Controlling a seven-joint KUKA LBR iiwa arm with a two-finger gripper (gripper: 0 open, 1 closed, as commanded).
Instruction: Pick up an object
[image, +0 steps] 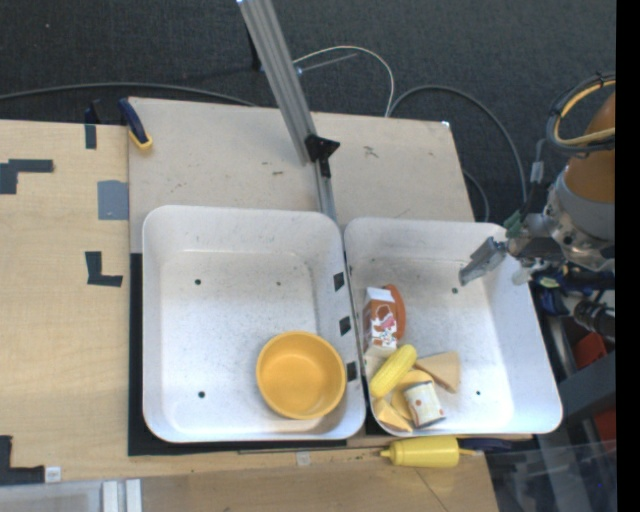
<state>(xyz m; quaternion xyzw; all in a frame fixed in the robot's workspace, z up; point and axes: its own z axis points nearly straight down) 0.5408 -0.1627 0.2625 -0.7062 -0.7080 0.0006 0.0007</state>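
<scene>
Wide view first: the desk (230, 160) carries two white bins, the left bin (170, 300) with a yellow bowl (300, 374) sitting near its front right corner, and the right bin (500, 340) with a small pile crowded into its front left corner. In that pile, a yellow banana (392, 369) lies across tan wedges (443, 369), a red-and-white packet (383, 314) sits just behind, and a little carton (424, 405) is at the front. A yellow bottle (424, 453) lies on the desk just outside the bin's front wall. The tool (483, 262) hangs over the right bin's back right area, well apart from the pile, nothing in it; how wide it stands I cannot tell. The risk: pieces touch and overlap, so a descent could shove them or clip the wall.
</scene>
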